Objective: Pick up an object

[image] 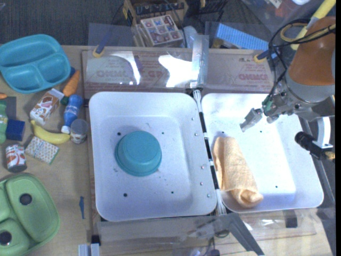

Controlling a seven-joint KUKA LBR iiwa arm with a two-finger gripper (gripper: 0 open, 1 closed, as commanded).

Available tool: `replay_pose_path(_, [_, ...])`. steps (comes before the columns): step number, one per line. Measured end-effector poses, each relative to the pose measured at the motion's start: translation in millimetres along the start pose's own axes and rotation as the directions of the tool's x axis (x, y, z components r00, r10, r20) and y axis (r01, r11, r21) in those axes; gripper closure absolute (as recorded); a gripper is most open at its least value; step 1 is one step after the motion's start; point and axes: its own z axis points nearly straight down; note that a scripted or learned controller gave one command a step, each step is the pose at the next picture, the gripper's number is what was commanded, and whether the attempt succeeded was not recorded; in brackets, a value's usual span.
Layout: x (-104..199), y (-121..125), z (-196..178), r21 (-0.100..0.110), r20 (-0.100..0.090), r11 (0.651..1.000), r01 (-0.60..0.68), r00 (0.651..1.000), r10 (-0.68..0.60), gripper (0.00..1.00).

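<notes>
A rolled orange-yellow towel lies along the left side of the right bin. A teal bowl sits upside down in the middle of the left bin. My gripper hangs over the upper middle of the right bin, above and to the right of the towel's top end and apart from it. It is open, with bare bin floor showing between the fingers.
The arm's grey body and orange band fill the upper right. On the bench to the left of the bins lie a teal tray, a banana, small bottles and cartons, and a green tray. A cardboard wall backs the bins.
</notes>
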Motion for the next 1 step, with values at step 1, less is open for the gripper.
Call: replay_pose_path(1, [22.5, -31.5, 85.0, 0.003, -0.002, 1.0, -0.028, 1.0, 0.028, 0.0])
